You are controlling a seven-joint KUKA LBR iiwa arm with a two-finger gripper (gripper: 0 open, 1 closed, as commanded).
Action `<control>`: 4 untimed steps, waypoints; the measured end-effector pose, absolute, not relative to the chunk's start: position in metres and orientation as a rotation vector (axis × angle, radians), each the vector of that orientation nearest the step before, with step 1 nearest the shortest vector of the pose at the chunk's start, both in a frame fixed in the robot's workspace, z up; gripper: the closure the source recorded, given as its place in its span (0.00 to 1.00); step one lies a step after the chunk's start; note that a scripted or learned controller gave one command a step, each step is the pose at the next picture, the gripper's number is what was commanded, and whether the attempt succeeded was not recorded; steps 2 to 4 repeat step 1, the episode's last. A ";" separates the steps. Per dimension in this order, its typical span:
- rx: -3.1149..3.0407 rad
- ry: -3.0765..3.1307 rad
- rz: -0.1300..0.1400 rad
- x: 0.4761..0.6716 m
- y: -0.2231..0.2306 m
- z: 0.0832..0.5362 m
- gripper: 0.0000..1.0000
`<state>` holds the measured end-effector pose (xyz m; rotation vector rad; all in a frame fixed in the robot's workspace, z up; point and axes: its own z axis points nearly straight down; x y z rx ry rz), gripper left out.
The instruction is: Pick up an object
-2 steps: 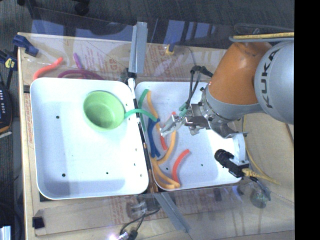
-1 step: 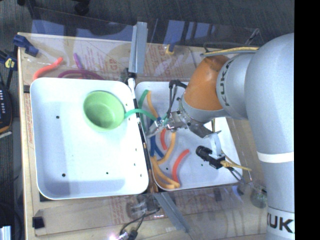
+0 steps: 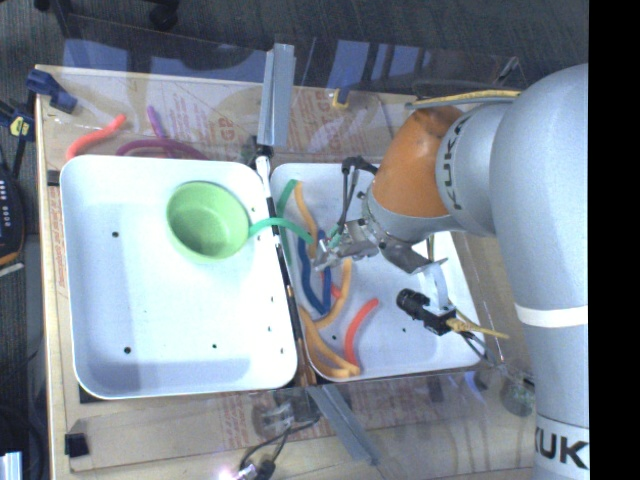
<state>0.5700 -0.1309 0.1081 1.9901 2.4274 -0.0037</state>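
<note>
1. The pincer (image 3: 328,255) hangs low over the right bin (image 3: 400,363), close to that bin's left wall. Open or closed? From this angle I cannot tell.
2. Just under the pincer there's a tangle of soft strips. A blue strip (image 3: 316,293) lies nearest, just below it in the view; whether the two touch is not clear.
3. Further below the pincer, an orange strip (image 3: 325,353) curls along the bin's lower left corner.
4. Below and to the right of the pincer, near it, a red strip (image 3: 362,326) lies bent on the white floor.
5. Off the pincer's left side, a green strip (image 3: 280,228) runs across the wall between the bins.
6. That strip reaches a green cup (image 3: 208,220), well to the pincer's left in the left bin (image 3: 150,348).
</note>
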 end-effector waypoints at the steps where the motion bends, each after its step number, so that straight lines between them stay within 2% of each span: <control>1: 2.304 2.136 -0.001 0.657 -0.139 0.188 1.00; 4: 2.304 2.136 -0.001 0.657 -0.139 0.188 1.00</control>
